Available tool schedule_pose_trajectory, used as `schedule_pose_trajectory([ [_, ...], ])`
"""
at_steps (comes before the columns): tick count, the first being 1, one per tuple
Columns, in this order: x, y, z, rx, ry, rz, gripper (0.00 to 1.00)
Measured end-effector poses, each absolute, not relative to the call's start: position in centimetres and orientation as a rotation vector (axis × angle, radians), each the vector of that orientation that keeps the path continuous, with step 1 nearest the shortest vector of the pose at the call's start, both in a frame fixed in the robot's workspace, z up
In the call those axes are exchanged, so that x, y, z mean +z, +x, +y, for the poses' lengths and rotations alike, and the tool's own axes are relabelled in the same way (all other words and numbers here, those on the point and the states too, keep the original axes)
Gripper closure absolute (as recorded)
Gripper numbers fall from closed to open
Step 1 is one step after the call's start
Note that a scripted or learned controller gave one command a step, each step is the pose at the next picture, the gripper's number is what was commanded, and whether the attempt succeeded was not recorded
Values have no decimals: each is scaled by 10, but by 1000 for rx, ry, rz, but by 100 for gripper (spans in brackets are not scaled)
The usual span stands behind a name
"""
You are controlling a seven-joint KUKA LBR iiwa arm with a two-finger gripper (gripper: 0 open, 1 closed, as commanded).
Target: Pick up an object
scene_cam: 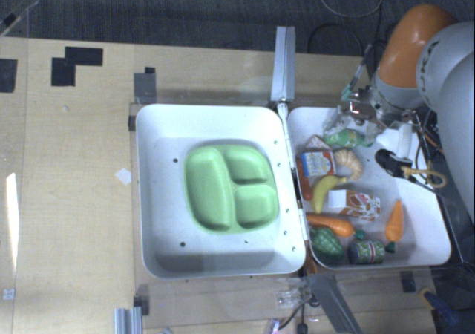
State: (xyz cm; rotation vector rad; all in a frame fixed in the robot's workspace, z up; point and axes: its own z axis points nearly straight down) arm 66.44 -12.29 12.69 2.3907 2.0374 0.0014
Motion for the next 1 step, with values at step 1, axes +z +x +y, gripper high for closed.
schedule_pose_trajectory([
  [1, 100, 675, -131, 14, 2374, 2041, 0],
])
